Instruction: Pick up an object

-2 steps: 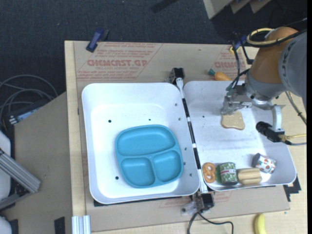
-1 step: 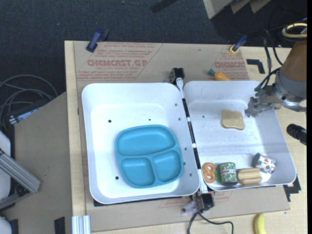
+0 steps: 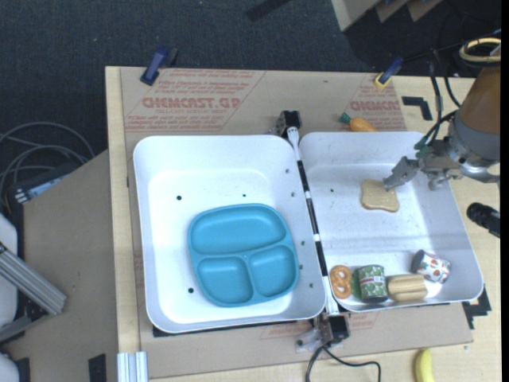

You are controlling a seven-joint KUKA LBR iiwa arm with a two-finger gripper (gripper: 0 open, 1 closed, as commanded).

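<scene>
"CHEMCAST GP" in red, twice, on brown board (image 3: pixel 195 98)

A tan toast (image 3: pixel 380 196) lies just beside the grey gripper (image 3: pixel 413 173). The divided plate (image 3: pixel 242 253) is blue. Both bins (image 3: pixel 159 173) are white.

A robotics lab: a paper-covered bench (image 3: pixel 199 102) clamped with blue clips (image 3: pixel 157 64), two shallow white plastic bins (image 3: pixel 159 173), loose black cables (image 3: pixel 32 161) on dark carpet (image 3: pixel 79 14).
</scene>
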